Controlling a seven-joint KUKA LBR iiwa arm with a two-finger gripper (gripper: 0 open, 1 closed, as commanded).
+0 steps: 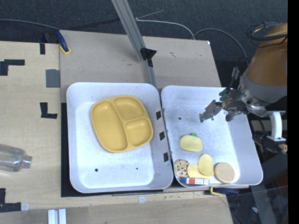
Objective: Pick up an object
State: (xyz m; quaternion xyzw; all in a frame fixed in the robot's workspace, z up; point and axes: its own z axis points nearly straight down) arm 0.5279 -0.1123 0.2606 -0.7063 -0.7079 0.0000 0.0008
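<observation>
Now my pincer (pixel 217 111) spread, empty, above right bin (pixel 243 139). Lemon (pixel 191 143) likely light, stiff, rounded; grip across middle.

Bench (pixel 28 125): light wooden top with black tape marks at the left. Two shallow white bins rest on it side by side, the left bin (pixel 77 125) touching the right bin (pixel 243 139). A clear plastic bottle (pixel 13 158) lies at the left edge.
</observation>
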